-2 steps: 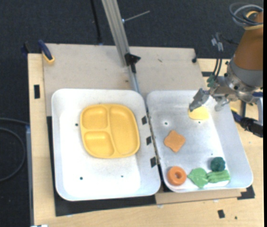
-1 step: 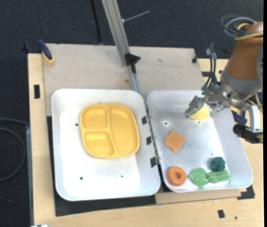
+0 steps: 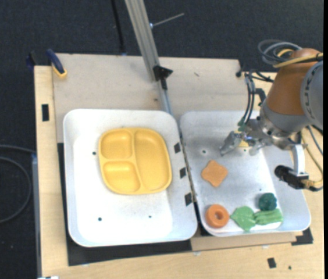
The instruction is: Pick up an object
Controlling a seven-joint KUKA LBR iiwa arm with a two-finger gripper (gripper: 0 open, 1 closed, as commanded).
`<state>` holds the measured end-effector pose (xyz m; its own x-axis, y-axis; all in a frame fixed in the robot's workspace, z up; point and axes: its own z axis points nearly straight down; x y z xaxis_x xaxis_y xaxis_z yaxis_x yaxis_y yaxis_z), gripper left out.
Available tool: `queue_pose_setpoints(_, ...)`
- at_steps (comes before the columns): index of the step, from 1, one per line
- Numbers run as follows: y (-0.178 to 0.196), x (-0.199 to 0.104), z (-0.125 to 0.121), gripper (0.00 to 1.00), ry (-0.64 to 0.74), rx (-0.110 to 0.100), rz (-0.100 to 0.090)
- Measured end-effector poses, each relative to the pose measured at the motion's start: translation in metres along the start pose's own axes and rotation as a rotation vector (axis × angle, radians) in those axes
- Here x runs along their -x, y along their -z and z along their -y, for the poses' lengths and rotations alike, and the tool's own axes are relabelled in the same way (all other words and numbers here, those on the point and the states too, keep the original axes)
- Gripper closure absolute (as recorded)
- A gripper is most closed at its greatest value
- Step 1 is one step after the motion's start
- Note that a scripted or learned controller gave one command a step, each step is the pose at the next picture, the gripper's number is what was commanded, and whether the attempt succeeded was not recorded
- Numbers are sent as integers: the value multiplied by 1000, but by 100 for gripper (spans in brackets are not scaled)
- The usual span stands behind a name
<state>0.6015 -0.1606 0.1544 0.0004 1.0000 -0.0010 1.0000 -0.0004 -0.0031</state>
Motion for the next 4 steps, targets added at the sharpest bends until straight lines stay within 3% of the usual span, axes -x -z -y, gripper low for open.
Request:
queue_pose_setpoints(1, -51, 1, -1, 0, -3, 7, 0)
queue_pose_setpoints(2, -37, 2, -2, 100, -5, 11, 2)
queue_pose_setpoints(4, 60, 10, 1, 100, -6, 9, 1)
